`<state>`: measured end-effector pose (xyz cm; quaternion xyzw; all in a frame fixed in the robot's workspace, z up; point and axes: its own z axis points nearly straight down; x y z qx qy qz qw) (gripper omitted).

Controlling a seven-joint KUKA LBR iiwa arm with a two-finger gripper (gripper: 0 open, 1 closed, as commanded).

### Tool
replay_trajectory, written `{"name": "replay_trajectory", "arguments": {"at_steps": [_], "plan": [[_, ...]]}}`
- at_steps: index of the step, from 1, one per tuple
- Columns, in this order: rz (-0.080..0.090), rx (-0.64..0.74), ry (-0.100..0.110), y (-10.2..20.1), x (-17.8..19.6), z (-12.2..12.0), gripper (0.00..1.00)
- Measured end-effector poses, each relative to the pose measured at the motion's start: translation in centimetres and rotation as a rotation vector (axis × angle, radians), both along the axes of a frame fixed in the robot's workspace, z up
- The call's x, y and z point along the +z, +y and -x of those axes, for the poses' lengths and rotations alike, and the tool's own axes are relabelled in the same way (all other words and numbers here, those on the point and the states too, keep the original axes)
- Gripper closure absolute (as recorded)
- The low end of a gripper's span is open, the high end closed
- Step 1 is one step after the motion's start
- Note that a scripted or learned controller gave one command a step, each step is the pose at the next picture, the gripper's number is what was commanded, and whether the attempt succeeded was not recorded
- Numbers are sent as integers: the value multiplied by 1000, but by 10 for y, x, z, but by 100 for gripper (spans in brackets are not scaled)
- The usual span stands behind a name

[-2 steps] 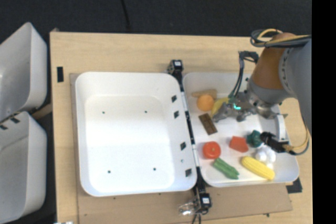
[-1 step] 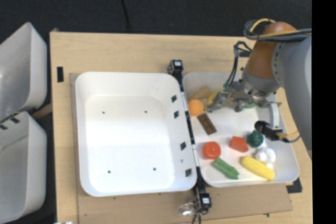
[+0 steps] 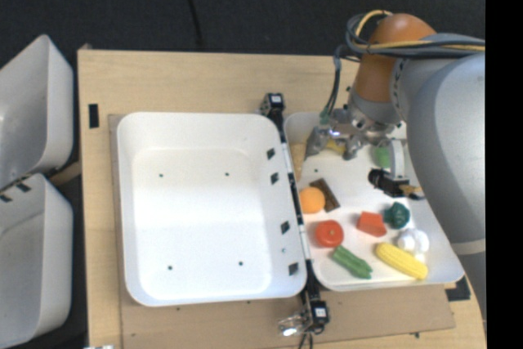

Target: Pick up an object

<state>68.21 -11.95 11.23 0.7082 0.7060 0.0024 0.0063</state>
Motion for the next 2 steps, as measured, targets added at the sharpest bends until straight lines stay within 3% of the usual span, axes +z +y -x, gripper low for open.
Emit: {"name": "replay_trajectory", "arguments": {"at_steps": [1, 2], "plan": [[-4, 10, -5, 48, 98, -1, 0], [-7, 12, 0, 117, 173, -10, 0]]}}
